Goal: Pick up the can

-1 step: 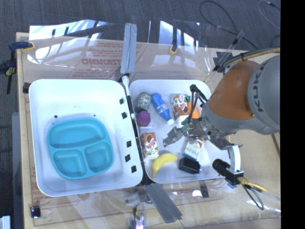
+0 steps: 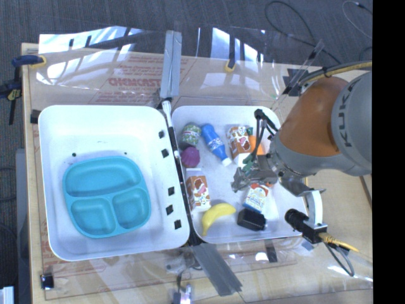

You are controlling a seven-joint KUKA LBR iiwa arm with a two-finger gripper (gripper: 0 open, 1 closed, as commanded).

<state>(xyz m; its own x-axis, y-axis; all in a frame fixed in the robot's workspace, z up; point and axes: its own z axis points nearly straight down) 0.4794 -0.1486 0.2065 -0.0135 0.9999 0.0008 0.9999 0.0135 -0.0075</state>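
Curved yellow banana beside boxy black block.

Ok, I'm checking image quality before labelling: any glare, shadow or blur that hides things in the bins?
Camera view: bright glare streaks on the clear sheet behind the bins, none on the can; bin contents are evenly lit with soft shadows; the claw looks dark and slightly blurred, so its fingers are hard to read.

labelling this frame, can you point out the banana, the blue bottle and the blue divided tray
yellow plastic banana (image 2: 217, 215): camera view, middle of its curved body
blue plastic bottle (image 2: 213, 142): camera view, middle of its blue body
light blue three-compartment plastic tray (image 2: 101, 194): camera view, ridge between its compartments
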